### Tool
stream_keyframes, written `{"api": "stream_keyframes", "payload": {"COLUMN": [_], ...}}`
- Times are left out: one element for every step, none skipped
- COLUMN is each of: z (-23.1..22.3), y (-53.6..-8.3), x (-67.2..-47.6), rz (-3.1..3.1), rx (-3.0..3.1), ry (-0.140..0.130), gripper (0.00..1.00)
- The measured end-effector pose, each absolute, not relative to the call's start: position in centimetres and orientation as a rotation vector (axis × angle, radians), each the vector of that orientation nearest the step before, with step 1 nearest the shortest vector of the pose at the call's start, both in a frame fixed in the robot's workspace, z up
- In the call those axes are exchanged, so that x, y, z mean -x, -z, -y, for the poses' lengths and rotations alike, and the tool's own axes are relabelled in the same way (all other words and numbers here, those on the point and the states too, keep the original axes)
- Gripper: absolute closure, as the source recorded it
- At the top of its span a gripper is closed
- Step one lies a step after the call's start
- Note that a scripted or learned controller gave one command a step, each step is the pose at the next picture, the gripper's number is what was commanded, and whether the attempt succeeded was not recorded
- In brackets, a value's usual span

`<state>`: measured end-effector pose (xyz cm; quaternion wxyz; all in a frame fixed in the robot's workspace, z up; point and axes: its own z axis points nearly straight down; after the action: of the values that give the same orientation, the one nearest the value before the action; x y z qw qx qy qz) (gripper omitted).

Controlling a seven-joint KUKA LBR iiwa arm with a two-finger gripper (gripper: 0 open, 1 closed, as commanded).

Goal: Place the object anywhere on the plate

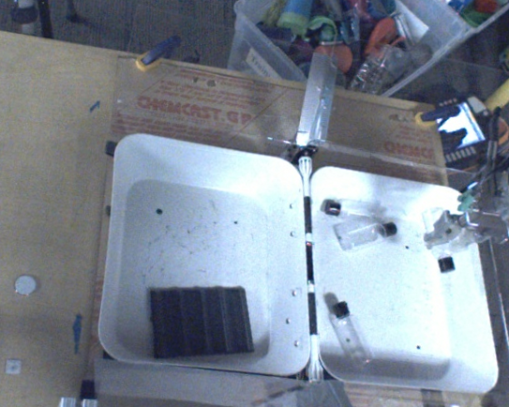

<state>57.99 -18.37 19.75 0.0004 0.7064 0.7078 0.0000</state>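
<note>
Beside the right bin point(457, 370), the end effector point(445, 228) touches its far rim.

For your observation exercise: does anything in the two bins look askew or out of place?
Slightly. The dark plate lies skewed in the left bin, pushed toward its near edge. In the right bin, small clear black-capped items lie scattered at differing angles.

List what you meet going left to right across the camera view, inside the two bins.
Dark ridged plate in the left bin → clear bottle with a black cap low in the right bin → a second clear bottle higher up → small black piece → pincer at the right bin's far right side.
</note>
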Motion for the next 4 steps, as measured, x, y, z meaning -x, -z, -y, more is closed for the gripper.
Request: {"api": "stream_keyframes", "payload": {"z": [8.5,1.2,-6.2,-17.3], "y": [-18.4,-18.5,-18.7,-13.2], "x": [-62.4,-65.6,-66.7,-66.2], "rz": [-2.119,-2.456,-2.494,-2.341], "rx": [-2.318,-1.955,-1.907,-2.098], "ry": [-0.001,-0.003,-0.003,0.001], "gripper": [1.0,1.0,1.0,1.0]}}
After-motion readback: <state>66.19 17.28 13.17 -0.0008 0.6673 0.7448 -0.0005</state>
